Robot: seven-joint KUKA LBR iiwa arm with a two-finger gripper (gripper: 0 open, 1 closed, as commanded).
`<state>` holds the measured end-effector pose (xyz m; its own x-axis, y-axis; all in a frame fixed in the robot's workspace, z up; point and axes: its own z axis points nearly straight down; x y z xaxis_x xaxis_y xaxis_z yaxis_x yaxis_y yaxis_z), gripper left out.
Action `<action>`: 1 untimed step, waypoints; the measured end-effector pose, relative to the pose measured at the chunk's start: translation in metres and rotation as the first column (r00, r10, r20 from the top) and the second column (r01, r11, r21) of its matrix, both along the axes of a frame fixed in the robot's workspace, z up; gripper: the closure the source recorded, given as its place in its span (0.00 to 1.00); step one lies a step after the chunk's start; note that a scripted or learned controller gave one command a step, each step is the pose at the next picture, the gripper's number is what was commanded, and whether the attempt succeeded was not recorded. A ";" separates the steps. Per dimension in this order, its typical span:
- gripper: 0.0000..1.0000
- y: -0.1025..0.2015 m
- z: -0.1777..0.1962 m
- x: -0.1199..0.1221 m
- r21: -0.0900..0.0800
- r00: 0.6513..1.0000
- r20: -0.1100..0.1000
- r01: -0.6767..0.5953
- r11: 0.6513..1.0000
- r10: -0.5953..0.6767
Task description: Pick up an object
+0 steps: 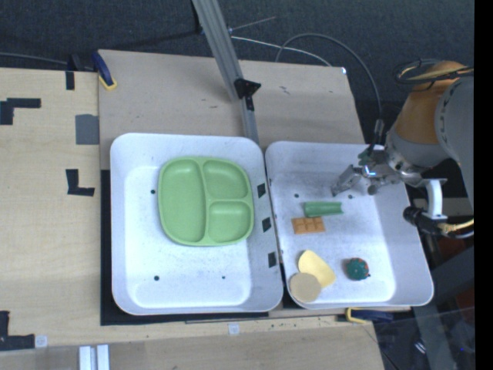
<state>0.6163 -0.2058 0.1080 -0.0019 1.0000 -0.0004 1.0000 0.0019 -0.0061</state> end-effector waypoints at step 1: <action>1.00 0.000 0.014 0.001 -0.001 1.000 0.005 -0.002 1.000 0.002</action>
